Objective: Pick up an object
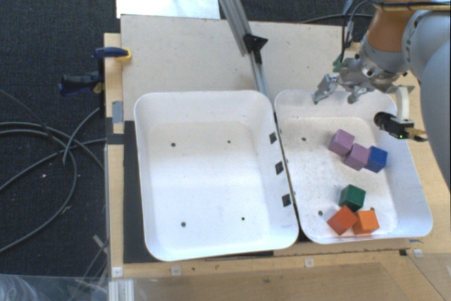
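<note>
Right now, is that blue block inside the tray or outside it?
Inside. The blue block lies on the floor of the right bin, touching a purple block, well within the white rim.

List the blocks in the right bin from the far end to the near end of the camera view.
Light purple cube → darker purple cube → dark green cube → red-orange cube. The blue cube and the lighter orange cube lie level with neighbours, so they are left out.

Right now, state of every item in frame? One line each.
gripper: above right bin's far rim, holding nothing
purple blocks: two, touching, in right bin
blue block: against a purple block
green block: resting by the orange pair
orange blocks: two, side by side
left bin: flat on bench
</note>
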`<action>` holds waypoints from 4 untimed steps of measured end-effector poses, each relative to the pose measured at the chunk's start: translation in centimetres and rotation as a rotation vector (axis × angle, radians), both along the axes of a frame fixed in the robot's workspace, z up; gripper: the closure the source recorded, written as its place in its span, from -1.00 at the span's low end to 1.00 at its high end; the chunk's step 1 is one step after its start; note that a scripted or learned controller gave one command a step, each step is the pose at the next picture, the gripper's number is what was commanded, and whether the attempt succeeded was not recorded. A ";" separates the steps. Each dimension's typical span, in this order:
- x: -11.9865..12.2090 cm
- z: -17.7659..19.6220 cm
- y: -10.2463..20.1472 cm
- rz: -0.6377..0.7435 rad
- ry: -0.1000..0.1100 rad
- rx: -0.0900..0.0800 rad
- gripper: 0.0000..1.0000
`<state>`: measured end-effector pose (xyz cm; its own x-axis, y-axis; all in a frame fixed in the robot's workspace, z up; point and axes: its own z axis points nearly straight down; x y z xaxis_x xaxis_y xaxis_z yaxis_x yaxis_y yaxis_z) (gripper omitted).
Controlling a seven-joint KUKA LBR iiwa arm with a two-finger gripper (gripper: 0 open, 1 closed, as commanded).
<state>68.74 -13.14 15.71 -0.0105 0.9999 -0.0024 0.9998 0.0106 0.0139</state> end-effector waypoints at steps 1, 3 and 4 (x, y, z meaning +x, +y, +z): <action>-5.6 -6.8 -6.5 -0.016 0.014 0.002 -1.00; -15.5 -6.7 -5.6 -0.010 0.014 0.003 -1.00; -15.3 -5.6 -5.7 -0.008 0.010 0.002 1.00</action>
<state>53.43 -18.84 10.13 -0.0029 1.0000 -0.0008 1.0000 0.0029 0.0040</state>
